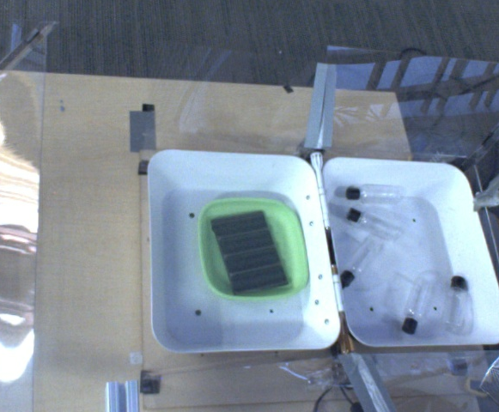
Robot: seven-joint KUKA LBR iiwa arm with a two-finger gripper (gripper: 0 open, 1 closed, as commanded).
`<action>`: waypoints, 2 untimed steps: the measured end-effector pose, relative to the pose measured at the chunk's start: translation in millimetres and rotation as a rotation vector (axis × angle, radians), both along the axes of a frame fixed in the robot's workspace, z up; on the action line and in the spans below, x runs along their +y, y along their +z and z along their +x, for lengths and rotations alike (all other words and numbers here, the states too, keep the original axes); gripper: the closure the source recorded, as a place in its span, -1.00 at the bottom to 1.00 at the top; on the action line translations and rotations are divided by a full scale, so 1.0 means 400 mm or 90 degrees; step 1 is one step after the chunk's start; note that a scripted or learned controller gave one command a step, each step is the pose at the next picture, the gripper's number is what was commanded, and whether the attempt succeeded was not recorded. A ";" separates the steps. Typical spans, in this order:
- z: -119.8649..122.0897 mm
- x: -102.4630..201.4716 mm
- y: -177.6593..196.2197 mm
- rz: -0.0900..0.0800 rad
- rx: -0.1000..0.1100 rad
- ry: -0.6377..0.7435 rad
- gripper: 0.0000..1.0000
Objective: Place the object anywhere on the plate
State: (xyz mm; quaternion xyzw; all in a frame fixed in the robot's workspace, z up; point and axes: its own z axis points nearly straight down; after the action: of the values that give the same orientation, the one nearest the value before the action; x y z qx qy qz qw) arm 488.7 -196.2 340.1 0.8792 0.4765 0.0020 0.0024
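Starting at the near edge of the table (pixel 77 316), you have the front rims of the two white bins, the left bin (pixel 232 343) and the right bin (pixel 421 340), set side by side and touching along their inner walls. In the right bin, nearest you, lie clear bottles (pixel 416 303) with black caps, scattered on their sides and hard to tell from the white floor; more of them lie toward that bin's far wall. A little farther in, near the middle of the left bin, sits the green plate (pixel 208 239), and the dark ribbed block (pixel 249 252) lies flat on it, slightly turned, wholly inside the rim and touching nothing else. By my reading that block is the task's thing, so the placing looks done. How the end effector stands, spread or pressed together, you cannot tell from this view. To finish well, make sure any retreat goes straight up from the plate, so nothing drags the block toward the rim or tips the plate, which may slide easily on the smooth bin floor. If a bottle is what you are meant to move instead, pick one lying apart from its neighbours and set it down beside the block, not on its ribs, where it could roll. Beyond the bins a grey metal post (pixel 320 114) stands at their joint, and past the table lies dark carpet (pixel 189 15).
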 end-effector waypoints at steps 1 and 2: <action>0.000 -0.006 0.053 -0.002 -0.002 -0.009 -1.00; 0.000 0.003 0.022 0.000 0.000 -0.027 -1.00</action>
State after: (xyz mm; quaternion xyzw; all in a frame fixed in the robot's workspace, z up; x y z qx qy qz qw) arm 488.5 -194.9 348.7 0.8890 0.4579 0.0018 0.0024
